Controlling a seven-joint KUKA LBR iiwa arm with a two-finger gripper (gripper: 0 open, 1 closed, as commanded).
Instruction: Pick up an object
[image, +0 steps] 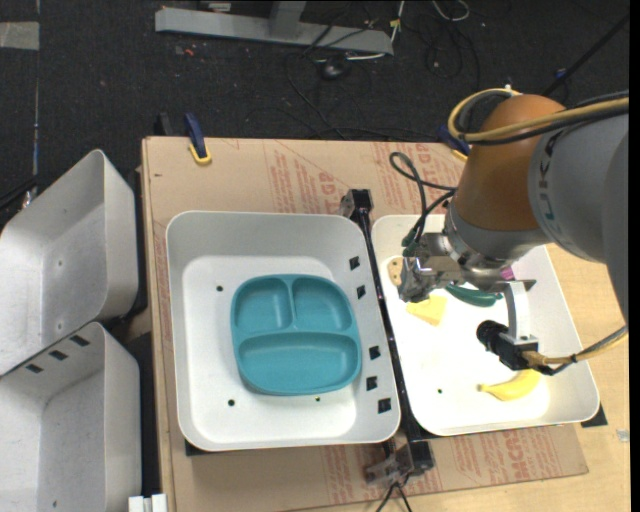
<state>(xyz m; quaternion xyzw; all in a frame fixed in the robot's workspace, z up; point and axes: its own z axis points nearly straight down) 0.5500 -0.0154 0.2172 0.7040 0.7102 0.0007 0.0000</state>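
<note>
The pincer (418, 290) hung low in the right bin (560, 400), a yellow piece (428, 311) just beneath it; I could not tell its state.

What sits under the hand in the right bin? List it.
Under the hand lie a yellow piece and a teal object, both partly covered by the arm. Anything directly beneath the wrist is hidden.

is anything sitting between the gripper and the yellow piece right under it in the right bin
Nothing visible does. The gripper hangs directly over the small yellow wedge-shaped piece in the right white bin, with only bare bin floor around it. The yellow banana-shaped toy lies apart, toward the bin's near right corner.
</note>
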